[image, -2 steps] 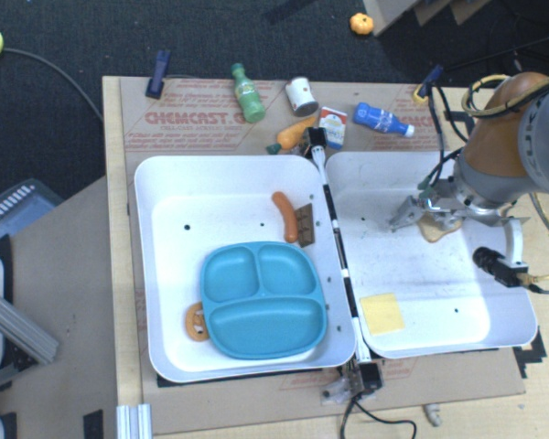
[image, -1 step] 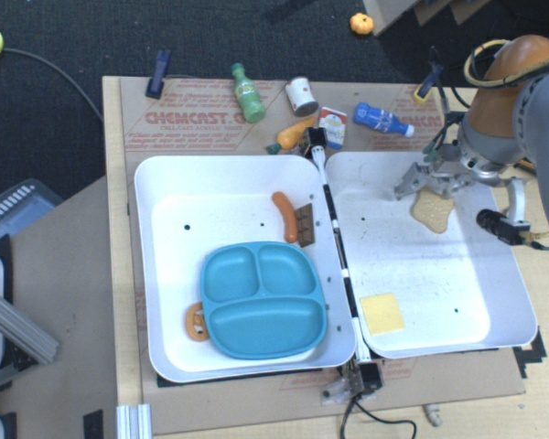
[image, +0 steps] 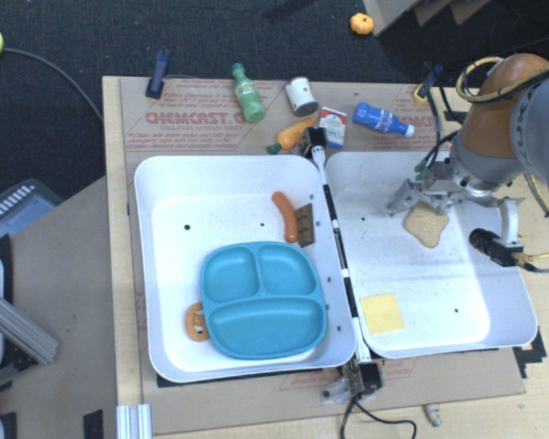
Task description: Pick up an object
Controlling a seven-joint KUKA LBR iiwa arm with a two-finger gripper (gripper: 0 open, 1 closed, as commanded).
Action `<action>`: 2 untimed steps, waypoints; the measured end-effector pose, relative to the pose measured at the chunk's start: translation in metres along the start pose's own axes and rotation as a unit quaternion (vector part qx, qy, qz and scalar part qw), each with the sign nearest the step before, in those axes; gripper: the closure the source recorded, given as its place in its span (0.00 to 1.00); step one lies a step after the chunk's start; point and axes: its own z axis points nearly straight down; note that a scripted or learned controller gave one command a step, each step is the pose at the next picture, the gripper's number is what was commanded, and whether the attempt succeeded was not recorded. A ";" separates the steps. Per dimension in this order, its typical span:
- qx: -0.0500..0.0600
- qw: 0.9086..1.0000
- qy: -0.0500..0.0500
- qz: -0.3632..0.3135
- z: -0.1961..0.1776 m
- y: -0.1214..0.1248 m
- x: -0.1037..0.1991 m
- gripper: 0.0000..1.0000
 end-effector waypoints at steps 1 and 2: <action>-0.001 1.000 0.000 0.000 -0.001 -0.031 0.020 0.00; -0.002 1.000 0.000 0.000 -0.001 -0.061 0.016 0.00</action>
